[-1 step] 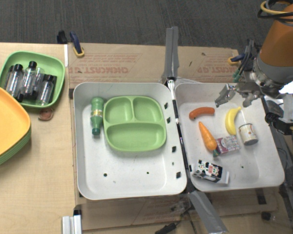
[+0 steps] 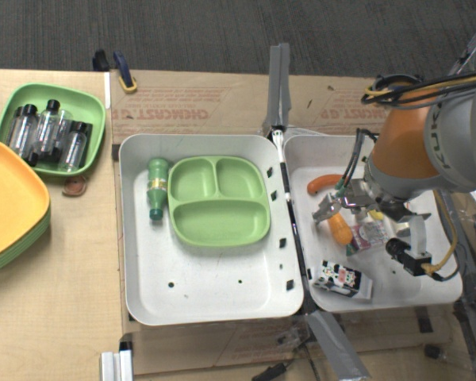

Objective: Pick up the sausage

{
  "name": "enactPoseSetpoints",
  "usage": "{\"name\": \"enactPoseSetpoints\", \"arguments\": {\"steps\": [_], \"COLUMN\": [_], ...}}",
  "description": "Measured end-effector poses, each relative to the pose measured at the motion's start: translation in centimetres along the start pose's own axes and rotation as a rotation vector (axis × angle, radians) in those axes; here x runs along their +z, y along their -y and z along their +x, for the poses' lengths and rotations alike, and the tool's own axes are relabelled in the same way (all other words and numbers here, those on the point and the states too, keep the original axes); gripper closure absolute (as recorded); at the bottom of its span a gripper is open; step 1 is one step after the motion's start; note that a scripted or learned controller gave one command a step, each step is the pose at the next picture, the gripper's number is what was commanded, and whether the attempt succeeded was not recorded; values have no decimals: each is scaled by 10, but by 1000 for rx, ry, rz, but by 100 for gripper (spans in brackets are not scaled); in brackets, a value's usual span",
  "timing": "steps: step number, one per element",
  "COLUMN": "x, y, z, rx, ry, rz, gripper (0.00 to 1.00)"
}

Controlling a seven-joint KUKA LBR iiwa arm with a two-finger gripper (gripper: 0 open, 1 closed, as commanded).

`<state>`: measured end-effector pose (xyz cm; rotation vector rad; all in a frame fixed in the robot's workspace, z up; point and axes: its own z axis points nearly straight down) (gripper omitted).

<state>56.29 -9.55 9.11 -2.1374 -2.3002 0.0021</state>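
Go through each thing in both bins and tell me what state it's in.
Orange-red sausage: lying loose in right bin.
Green plastic bottle: on its side beside plate.
Green divided plate: flat, right side up.
Small orange piece: lying below gripper.
Black-and-white card: lying flat.
Gripper: hovering.

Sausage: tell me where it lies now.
The sausage lies in the right bin, near its upper left corner, just up-left of the gripper.

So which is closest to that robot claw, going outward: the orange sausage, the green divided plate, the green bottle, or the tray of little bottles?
From the gripper in the right bin:
1. Sausage, just up and left of it, same bin.
2. Green divided plate, in the left bin.
3. Green bottle, left of the plate.
4. Tray of small bottles, on the bench at far left.
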Motion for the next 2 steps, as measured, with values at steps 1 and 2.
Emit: {"name": "enactPoseSetpoints", "arguments": {"steps": [1,2], "x": [-8,-101], "y": [1,-97], "z": [-2,15], "rx": [5,74], "ry": [0,2], "rz": [1,-1], "gripper": [100,100]}}
